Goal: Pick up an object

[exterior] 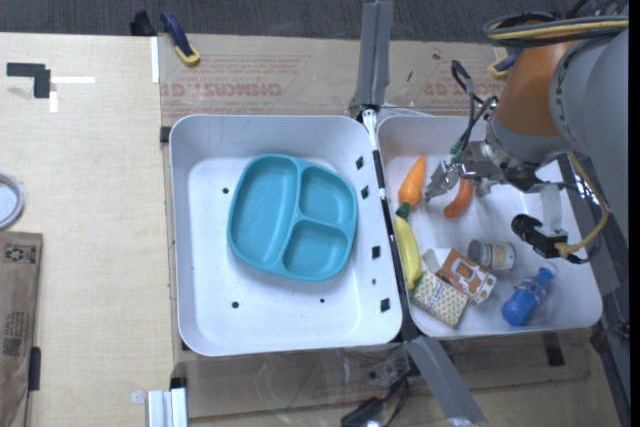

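Fingers (440,185) stand a little apart, as far as the slanted view lets me judge, with nothing between them; they hang low in the far part of the right bin (585,310), tips turned left. They sit between two small things: a carrot (412,180) just to their left, lying on end against the dividing wall, and a short orange-red piece (458,201) just beside them on the right. Either could be the thing to pick; the carrot looks the likelier, since the tips point toward it, but that is a guess

The arm (560,85) bends in from the far right so the wrist can come down over this cluster without sweeping the near items. Those lie nearer the camera: a banana (407,250) along the wall, a can (493,255) on its side, a printed box (466,275), a patterned packet (440,298) and a blue bottle (527,297) at the near right corner

The left bin (185,215) holds a blue divided plate (293,215), well apart from the work. The tabletop (80,165) stretches off to the left

The carrot's place tight to the wall may leave little room for a finger on that side
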Motion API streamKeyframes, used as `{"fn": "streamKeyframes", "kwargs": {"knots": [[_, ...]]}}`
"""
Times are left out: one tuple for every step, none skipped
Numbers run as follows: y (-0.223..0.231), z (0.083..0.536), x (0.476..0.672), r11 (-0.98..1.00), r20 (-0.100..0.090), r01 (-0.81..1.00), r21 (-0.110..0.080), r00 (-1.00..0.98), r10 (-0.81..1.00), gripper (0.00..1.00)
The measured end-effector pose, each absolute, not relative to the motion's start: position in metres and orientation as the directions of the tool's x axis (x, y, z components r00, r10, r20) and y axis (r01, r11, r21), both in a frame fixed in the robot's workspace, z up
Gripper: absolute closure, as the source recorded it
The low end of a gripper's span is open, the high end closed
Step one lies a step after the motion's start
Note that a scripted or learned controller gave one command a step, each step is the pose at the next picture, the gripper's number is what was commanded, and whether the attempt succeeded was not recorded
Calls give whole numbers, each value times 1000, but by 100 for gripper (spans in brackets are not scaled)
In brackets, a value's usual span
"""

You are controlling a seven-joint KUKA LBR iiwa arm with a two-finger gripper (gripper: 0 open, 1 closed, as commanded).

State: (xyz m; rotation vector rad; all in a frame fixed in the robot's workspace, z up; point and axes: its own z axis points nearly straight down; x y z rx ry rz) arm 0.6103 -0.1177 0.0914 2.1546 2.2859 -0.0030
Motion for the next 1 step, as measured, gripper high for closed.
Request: {"fn": "streamKeyframes", "kwargs": {"knots": [[-116, 96, 603, -59, -1, 998, -2, 59, 998, 0]]}}
